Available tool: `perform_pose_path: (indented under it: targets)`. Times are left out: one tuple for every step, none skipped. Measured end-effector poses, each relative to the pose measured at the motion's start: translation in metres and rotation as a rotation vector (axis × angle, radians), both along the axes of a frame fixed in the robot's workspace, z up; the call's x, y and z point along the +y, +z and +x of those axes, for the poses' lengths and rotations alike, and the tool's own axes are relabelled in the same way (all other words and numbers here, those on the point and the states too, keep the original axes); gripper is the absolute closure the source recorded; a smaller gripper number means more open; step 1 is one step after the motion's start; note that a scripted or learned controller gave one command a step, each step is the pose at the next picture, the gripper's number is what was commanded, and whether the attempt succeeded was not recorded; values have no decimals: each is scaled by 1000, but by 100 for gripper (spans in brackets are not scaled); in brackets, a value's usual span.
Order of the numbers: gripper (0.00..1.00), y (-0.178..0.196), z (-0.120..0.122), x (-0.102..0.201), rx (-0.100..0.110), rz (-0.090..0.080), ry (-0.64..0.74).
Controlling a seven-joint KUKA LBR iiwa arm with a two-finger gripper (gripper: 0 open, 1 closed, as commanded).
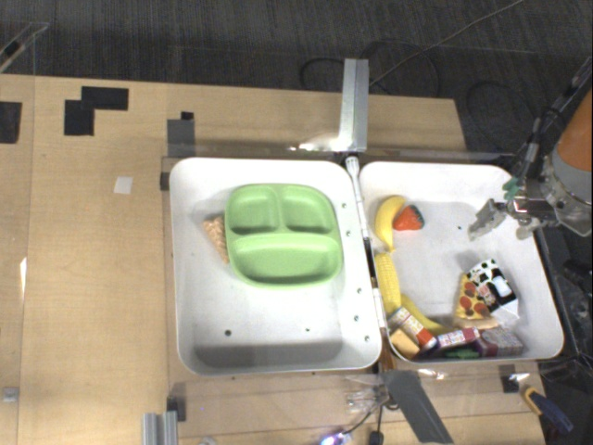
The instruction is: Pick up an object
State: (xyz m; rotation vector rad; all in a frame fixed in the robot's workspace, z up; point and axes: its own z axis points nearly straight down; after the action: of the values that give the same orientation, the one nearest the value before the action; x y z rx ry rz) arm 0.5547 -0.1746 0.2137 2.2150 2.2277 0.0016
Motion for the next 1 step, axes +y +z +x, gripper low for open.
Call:
perform_pose_path:
  targets:
    - [0, -75, 28, 34, 1, 0, 91]
